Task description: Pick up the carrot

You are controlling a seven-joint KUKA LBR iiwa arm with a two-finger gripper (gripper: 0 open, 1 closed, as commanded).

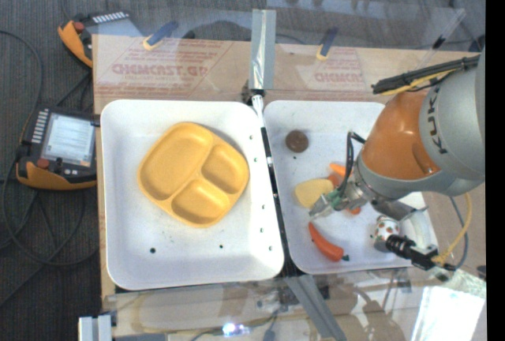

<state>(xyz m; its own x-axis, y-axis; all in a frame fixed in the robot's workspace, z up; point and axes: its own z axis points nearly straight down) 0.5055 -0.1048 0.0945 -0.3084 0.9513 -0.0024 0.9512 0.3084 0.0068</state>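
Note:
The carrot [338, 171] is an orange piece in the right bin [316, 120], mostly hidden under the wrist, with a bit of green showing beside it. My gripper [333, 204] hangs low over the middle of that bin, directly over the carrot and at the right edge of a yellow toy food [312, 192]. The view does not show anything lifted clear of the bin floor.
A red-orange chili-like piece [327, 243] lies near the right bin's front wall. A brown round piece [297, 141] sits at the back left, and a small white and red item [385, 230] at the front right. The left bin [126, 252] holds a yellow divided plate [194, 173].

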